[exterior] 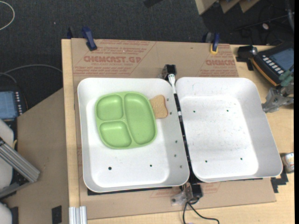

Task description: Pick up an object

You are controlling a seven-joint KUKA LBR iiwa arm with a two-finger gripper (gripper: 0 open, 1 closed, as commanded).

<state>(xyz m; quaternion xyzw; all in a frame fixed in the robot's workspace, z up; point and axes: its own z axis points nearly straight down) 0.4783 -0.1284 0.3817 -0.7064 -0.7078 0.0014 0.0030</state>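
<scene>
Two candidates in left bin (pixel 93 171): green divided plate (pixel 125 120), tan slice (pixel 159 106) touching it. Nothing gripped; jaws' state impossible to tell; approach pending.

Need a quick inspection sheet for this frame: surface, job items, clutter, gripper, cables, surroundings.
Surface: brown board printed with red lettering, bearing two white bins side by side, left bin and right bin.
Job's things: green divided plate in the left bin; tan bread-like slice touching the plate's right edge.
Clutter: dark specks across the right bin's floor.
Gripper: grey metal part at the right edge, beside the right bin; finger state cannot be told.
Cables: black cable below the bins' front seam; thin cable on the floor, top left.
Surroundings: blue clamp, yellow clamp, handheld pendant, dark carpet.
</scene>
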